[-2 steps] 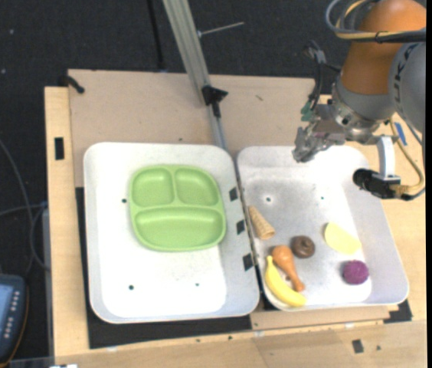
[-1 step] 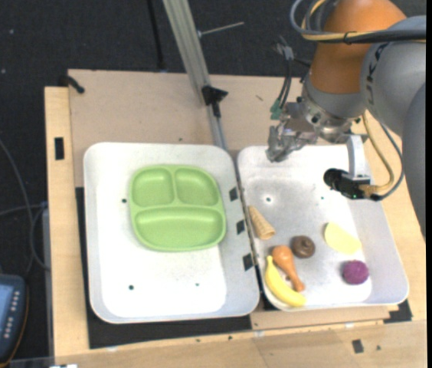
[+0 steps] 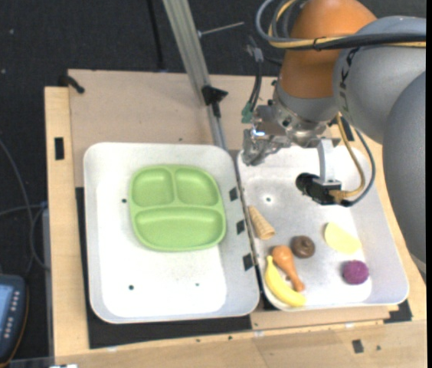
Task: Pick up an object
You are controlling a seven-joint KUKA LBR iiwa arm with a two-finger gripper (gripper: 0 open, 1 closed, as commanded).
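Ridged cone [image 3: 261, 222], glossy banana [image 3: 280, 286], round plum [image 3: 355, 272]

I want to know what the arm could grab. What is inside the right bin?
Along the right bin's near side lie a cone, a carrot resting on a banana, a brown donut, a yellow slice and a purple ball. The arm covers the far corner.

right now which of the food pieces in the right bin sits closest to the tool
The tan cone, lying beside the bin divider at the top of the group. It sits nearest the tool; the brown donut, yellow slice, carrot, banana and purple ball lie farther down.
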